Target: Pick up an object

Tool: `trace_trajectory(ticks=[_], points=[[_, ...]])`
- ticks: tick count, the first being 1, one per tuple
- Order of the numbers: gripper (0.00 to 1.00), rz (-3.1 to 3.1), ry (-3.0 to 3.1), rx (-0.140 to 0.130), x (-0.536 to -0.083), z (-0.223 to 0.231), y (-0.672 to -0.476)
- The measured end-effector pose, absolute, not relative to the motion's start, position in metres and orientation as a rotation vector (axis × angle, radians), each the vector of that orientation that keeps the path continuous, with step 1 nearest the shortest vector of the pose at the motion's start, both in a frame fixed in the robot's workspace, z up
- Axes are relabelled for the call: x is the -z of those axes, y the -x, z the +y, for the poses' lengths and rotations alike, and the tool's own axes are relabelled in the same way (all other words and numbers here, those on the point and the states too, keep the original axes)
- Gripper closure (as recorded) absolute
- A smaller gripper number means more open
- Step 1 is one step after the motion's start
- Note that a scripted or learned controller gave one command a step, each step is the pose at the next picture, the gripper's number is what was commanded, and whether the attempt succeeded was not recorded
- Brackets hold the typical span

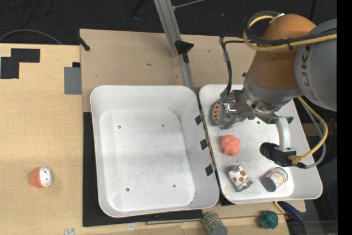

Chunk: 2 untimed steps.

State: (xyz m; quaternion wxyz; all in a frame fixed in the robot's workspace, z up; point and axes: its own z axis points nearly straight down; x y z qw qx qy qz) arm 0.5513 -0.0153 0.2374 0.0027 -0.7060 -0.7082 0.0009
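Camera view: gripper [224, 113] low at right bin's [308, 187] far-left corner — finger state can't be told. Orange lumpy toy [231, 144] mid-bin near left wall — likely light, soft, squashy; pinch across its middle. Patterned cup [239, 178], small can [275, 179] near front edge.

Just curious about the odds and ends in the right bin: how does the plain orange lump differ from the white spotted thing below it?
The orange lump is one plain colour and rounded; the spotted block is white with red dots and boxy, lying tilted. The lump sits nearer the gripper; the block nearer the bin's front edge. Both are small and lie loose.
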Motion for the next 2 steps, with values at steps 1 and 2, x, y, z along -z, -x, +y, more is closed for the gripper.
trace_trajectory(ticks=[1, 2], points=[[1.00, -2.222, 2.213, -0.004, -0.234, 0.030, -0.549], [1.00, -2.223, 2.211, -0.005, -0.226, 0.089, -0.537]])
